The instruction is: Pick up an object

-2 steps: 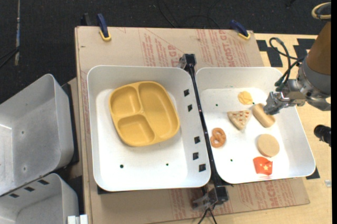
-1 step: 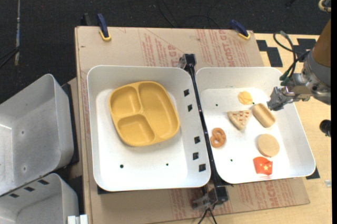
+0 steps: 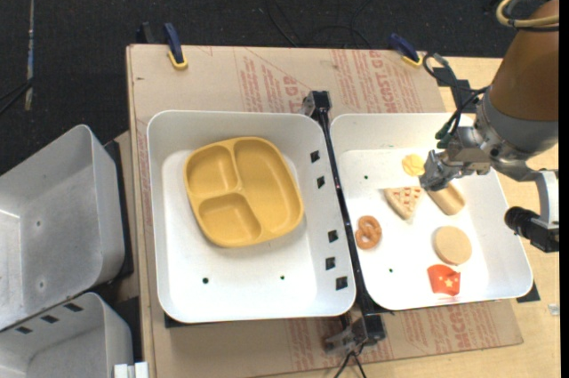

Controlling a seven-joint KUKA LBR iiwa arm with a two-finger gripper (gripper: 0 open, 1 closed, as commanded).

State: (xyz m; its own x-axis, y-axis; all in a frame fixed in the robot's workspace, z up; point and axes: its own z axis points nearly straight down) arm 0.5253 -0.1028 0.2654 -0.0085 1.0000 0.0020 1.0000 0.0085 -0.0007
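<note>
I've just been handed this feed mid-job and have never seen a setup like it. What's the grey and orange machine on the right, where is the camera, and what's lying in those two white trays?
The machine is a robot arm reaching in from the right; its job is to pick up an object. The camera is fixed above the bench, looking down at a slant. At the arm's tip is the gripper, low over the right bin. I can't tell if it holds anything. That bin contains small toy foods: a yellow piece, a tan block beside the gripper, a pizza slice, a pretzel, a round cookie and a red piece. The left bin holds a yellow divided plate.
</note>
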